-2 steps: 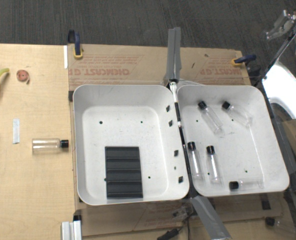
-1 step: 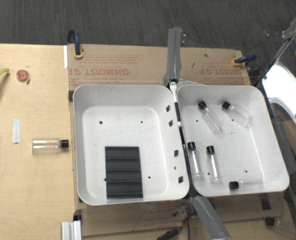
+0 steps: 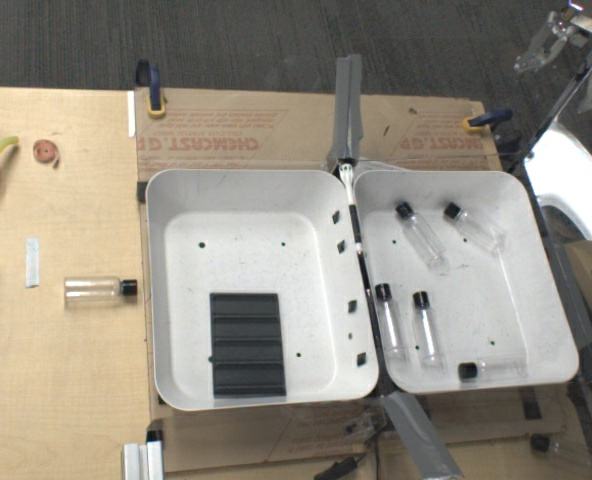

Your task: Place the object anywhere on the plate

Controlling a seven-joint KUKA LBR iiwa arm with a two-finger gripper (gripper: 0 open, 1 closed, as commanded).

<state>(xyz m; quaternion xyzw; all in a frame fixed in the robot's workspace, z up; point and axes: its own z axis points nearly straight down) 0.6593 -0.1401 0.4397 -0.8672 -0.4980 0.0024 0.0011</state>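
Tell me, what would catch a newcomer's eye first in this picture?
Two shallow white bins sit side by side on the bench. The left white bin holds a dark ribbed rectangular plate near its front edge, while the right white bin holds five small clear vials with black caps, lying scattered. One more clear black-capped bottle lies outside, on the wooden bench left of the bins.

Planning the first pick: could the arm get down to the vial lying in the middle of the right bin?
Probably yes. The vial lies flat on the right bin floor with open space above it; its neighbouring vial lies apart, parallel to it.
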